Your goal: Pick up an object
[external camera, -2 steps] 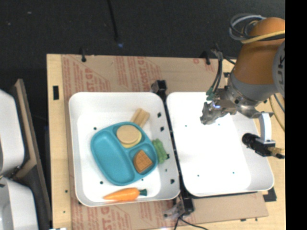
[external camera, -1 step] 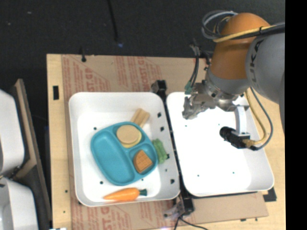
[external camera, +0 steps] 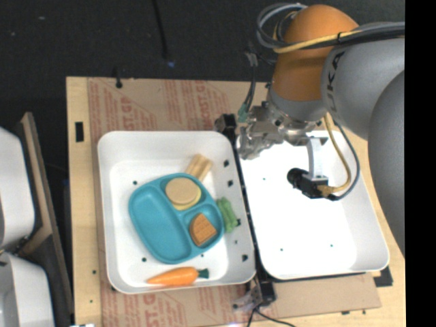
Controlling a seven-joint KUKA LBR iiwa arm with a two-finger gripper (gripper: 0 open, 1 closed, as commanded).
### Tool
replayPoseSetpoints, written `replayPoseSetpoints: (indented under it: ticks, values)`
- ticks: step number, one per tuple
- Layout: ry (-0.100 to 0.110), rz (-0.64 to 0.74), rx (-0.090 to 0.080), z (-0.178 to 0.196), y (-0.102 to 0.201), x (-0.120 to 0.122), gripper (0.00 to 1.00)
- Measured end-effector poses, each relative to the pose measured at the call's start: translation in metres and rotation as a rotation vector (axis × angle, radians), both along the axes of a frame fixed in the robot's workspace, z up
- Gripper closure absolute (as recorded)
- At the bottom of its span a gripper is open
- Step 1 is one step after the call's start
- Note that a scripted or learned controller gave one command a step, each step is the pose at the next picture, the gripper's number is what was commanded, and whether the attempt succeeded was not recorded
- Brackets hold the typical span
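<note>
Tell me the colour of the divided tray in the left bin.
Turquoise blue; the divided tray shows plainly in the camera view.

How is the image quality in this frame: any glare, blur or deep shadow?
Camera view: the right bin is washed out to flat white; the left bin keeps soft shading along its walls; the blue tray and carrot read sharply; the background above the bench is nearly black; the gripper looks soft and cluttered.

Both white bins [external camera: 109,182] are viewed from above at a slant by one fixed camera; the arm [external camera: 354,67] is seen entering from the right.
</note>
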State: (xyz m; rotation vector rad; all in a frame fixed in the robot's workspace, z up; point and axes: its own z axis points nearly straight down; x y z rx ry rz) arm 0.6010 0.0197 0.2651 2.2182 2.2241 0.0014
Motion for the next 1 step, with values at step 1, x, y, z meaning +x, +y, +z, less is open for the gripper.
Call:
replayPoseSetpoints:
  ticks: [1]
  values:
    - [0.001, -0.002, 0.0, -0.0024, 0.042, 0.021, 1.0]
